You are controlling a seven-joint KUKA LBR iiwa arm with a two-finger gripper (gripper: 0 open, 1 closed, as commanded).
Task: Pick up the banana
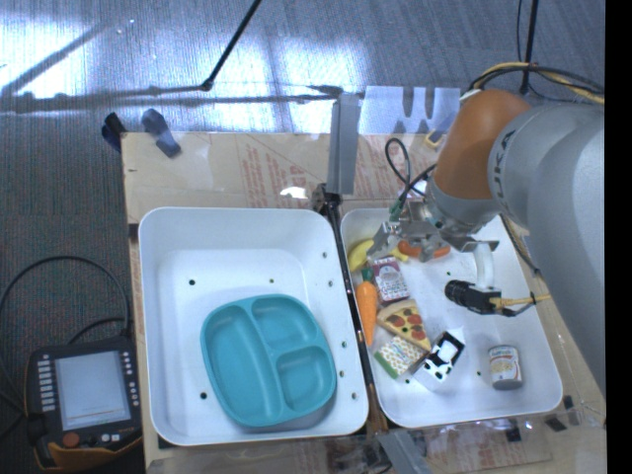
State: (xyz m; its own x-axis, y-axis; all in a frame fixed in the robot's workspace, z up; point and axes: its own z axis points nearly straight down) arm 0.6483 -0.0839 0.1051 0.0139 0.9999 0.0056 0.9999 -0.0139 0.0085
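Note:
The banana point(356, 255) is yellow and lies in the right bin point(533, 349) against its left wall, near the back corner; only part of it shows. My gripper point(389, 242) hangs low just to the right of the banana, over its right end and a small pink-labelled box point(391, 280). The wrist and the orange band above it cover the back of the bin. Nothing can be seen held.
In the right bin lie a carrot point(367, 310), a pizza slice point(403, 321), a cracker box point(398, 355), a black-and-white toy point(444, 355), a small can point(505, 366) and a red-orange item point(427, 251). The left bin point(178, 265) holds a teal divided plate point(269, 358).

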